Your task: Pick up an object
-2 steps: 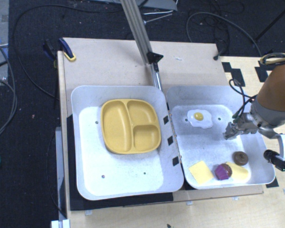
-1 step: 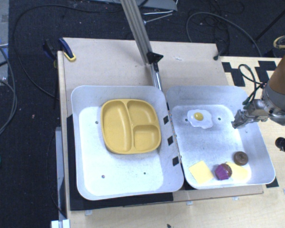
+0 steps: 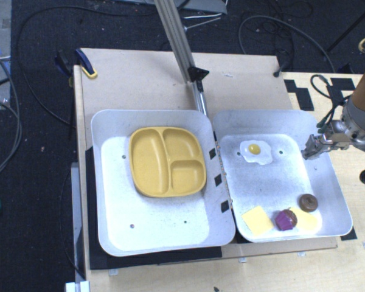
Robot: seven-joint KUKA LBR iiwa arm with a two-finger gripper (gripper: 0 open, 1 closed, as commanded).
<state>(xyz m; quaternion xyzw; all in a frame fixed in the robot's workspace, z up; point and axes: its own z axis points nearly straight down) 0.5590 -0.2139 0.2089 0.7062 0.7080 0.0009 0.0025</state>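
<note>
Two shallow white bins sit side by side on the counter (image 3: 140, 72). The left bin (image 3: 115, 224) carries a yellow divided plate (image 3: 168, 162) near its centre, shifted a little toward 12 o'clock — three compartments, none with anything in them. The right bin (image 3: 328, 187) holds the loose things a pick could go for. A toy fried egg (image 3: 255, 151) lies toward 11 o'clock of that bin, lying flat and apart from the rest. Along the 6 o'clock rim sits a cluster: a pale yellow flat square (image 3: 257, 220) at about 7 o'clock, a purple object (image 3: 285, 219) just beside it, a second pale yellow piece (image 3: 309, 222) next to the purple one, and a small brown round object (image 3: 308, 202) at about 5 o'clock, close above that second piece. The cluster looks slid down against the low wall, which would make those items harder to reach cleanly; the egg, out in the open, seems the easier target.

The arm reaches in from 3 o'clock, and the claw (image 3: 313, 146) hovers over the right bin's 3 o'clock edge, level with the egg but well apart from it. It is small and partly blurred here, so I cannot tell how far it is spread, and nothing is seen in its grip or touching it. By my reading the pick has not yet begun — the claw would need to travel toward 9 o'clock and descend to reach the egg.
</note>
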